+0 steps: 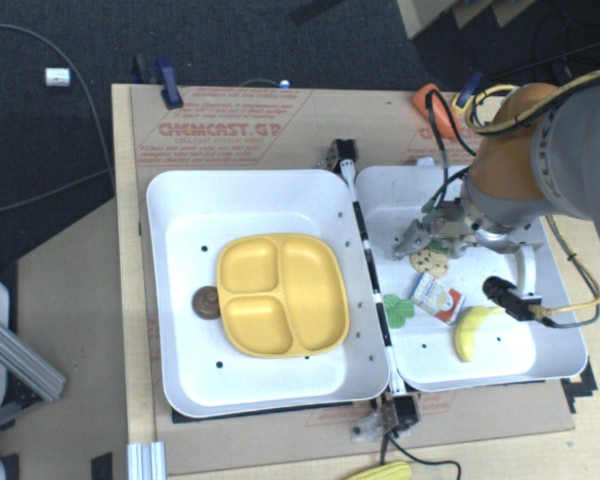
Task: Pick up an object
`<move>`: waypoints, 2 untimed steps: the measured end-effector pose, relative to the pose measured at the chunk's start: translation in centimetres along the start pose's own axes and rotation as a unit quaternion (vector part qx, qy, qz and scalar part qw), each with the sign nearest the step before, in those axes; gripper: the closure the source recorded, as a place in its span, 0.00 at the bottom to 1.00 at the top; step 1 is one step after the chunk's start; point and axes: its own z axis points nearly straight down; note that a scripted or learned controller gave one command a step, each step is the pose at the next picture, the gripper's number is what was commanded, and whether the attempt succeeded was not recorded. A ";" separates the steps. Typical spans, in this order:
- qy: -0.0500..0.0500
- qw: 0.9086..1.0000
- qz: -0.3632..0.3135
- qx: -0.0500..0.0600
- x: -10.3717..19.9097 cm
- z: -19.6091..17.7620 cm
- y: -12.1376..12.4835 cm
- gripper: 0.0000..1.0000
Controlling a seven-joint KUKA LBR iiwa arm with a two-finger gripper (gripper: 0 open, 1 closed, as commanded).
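1. Gripper (427,236) hangs low in the right bin (540,363), directly above the round cookie (430,262); its finger spread is unclear, and I cannot tell whether it holds anything.
2. Cookie lies near that bin's middle.
3. Small red-and-white packet (437,297) sits just below the cookie, with a green piece (398,310) left of it and a banana (472,329) right.
4. Left bin (175,298) holds a yellow divided plate (280,294).

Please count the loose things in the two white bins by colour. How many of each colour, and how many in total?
Yellow: 2, the tray and the banana
Brown: 2, the disc by the tray and the cookie
Green: 1, a small piece
White and red: 1, the packet
Total: 6
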 end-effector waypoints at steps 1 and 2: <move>-0.001 1.000 0.000 -0.003 -0.1 -1.2 0.2 1.00; -0.001 1.000 0.000 -0.003 -0.1 -1.2 0.2 0.00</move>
